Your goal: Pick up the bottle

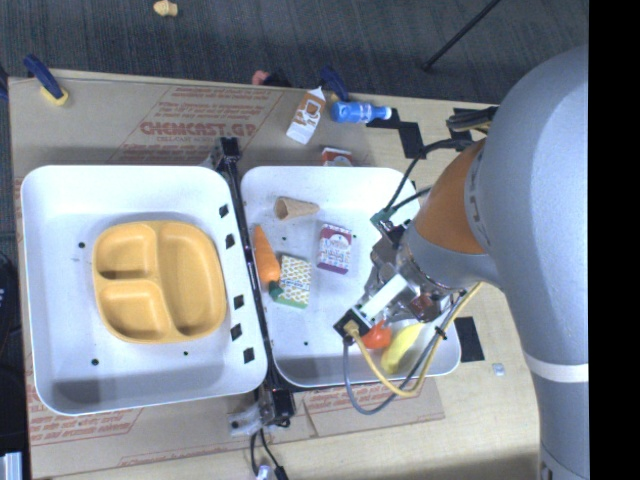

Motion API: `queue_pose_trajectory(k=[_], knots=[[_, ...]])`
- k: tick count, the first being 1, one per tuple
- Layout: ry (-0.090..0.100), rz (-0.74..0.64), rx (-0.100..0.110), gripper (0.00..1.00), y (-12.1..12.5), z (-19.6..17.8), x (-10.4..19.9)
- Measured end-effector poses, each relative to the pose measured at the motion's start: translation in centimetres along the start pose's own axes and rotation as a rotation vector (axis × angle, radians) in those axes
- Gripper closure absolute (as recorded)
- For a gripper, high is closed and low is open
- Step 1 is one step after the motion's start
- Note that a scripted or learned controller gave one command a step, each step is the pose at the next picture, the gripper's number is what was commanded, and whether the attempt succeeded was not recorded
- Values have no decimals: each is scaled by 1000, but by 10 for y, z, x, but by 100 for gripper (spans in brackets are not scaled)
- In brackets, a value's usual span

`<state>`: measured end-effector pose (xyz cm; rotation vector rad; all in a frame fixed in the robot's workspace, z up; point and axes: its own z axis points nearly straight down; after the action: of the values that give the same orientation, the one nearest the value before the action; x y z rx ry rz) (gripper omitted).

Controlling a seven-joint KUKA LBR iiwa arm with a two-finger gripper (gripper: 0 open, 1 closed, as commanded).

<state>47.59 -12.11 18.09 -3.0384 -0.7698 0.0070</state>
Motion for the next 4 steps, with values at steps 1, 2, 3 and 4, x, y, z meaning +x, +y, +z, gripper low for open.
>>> queue_pose_trajectory(k=[1,2,3,4], knots=[[1,127,-2,100,49,-3,-27],[1,274,-2,100,72,-16,-39],[1,267,-3,100,78,-17,-43],[2,288,-3,100,78,-19,-42]])
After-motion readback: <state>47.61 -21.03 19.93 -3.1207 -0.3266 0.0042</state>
